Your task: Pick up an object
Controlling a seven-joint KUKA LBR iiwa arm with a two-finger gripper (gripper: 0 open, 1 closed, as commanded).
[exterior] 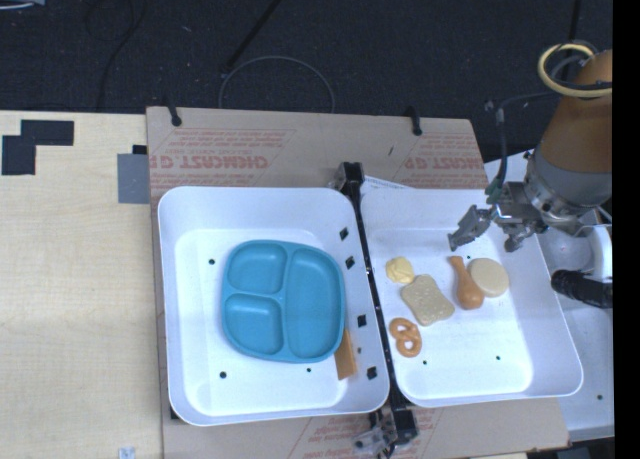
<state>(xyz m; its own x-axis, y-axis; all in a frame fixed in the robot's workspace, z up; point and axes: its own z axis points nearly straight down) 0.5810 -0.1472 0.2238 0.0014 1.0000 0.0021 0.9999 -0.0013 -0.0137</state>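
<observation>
Five food items sit mid-right of frame in right bin. Pincer above them, fingers apart, holding nothing. Advice: drop straight onto round cookie, centre before closing.

Light is even and fairly bright, coming from overhead; no hard glare. The white bins read near overexposed, w/ little surface detail on their floors. The blue divided plate shows soft sheen on its ridges, no hotspot. Shadows are short and soft: a faint one under the plate's lower edge, small ones beside the toy foods in the right bin. Top of frame is a dark carpet, underexposed, w/ cables barely visible. The wood table at left looks pale, slightly washed. Overall res is low and a bit soft; printed text on the cardboard is blurry. The arm at right looks slightly soft at the edges. No obvious lens distortion.
</observation>
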